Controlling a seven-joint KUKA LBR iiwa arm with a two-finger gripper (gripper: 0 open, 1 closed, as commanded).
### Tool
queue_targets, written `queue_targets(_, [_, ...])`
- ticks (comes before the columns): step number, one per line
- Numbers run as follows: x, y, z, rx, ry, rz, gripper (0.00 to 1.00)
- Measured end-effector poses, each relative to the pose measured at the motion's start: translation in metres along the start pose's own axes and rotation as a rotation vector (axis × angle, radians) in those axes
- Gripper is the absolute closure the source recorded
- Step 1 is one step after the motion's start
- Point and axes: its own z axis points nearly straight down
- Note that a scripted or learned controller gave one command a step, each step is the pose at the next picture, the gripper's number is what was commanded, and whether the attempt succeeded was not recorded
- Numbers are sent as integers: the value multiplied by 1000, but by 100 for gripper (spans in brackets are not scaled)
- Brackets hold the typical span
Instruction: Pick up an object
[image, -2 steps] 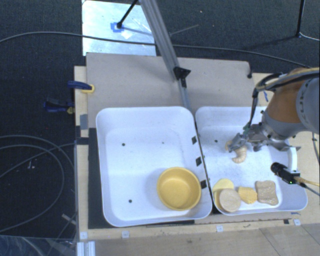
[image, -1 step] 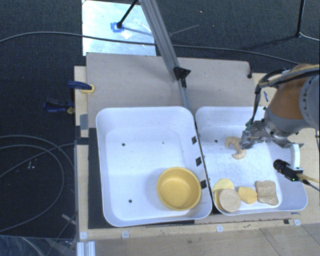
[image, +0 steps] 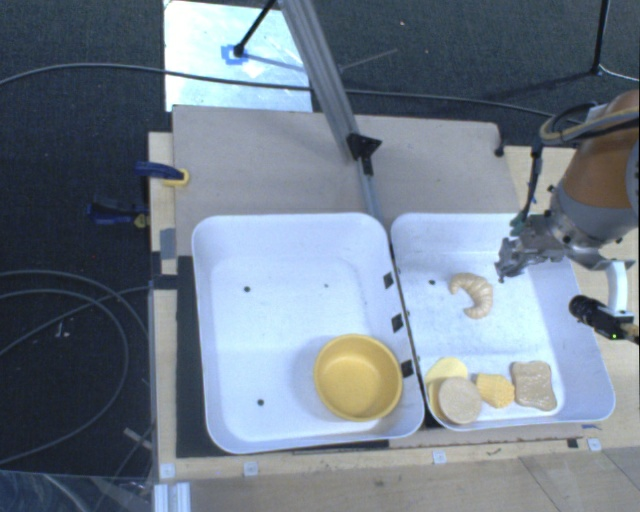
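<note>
Croissant (image: 474, 293) lies just beside the tool (image: 507, 262).

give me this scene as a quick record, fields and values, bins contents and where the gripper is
left bin: yellow bowl, upright, near the front right corner
right bin: croissant mid-bin; round pale slices, yellow wedge and toast slice in a row along the front edge
gripper: over the right bin, just right of the croissant, nothing seen held
arm: enters from the right, orange band above the wrist
task state: no object lifted yet
</note>
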Motion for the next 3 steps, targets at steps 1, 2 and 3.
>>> queue_targets(1, [8, 4, -61, -1, 0, -2, 100])
queue_targets(2, [8, 5, -90, 2, 1, -3, 100])
queue_targets(3, [56, 5, -77, 5, 2, -4, 100])
